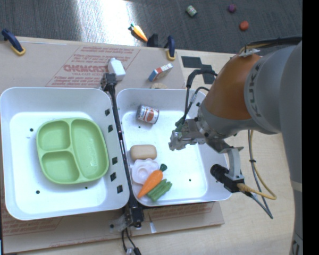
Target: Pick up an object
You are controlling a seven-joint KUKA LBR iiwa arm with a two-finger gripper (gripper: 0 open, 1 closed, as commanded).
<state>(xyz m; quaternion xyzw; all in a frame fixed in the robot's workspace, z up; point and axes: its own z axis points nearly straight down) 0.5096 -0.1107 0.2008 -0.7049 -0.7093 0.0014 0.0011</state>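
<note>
Over the right white plastic bin (199,187), the grey two-finger gripper (176,141) hangs near its 3 o'clock wall; spread or pressed together, can't tell. Tan bread-roll toy (143,152) sits at 9 o'clock of it: looks light, rigid, smooth. Pinch across its short width.

A grey robot arm (266,89) reaches in from the right, its broad orange band (231,92) sitting just above the wrist. The arm bends downward and to the left, ending in a small metal gripper (176,141) (its fingers too blurred to read), with cables trailing beneath.
</note>
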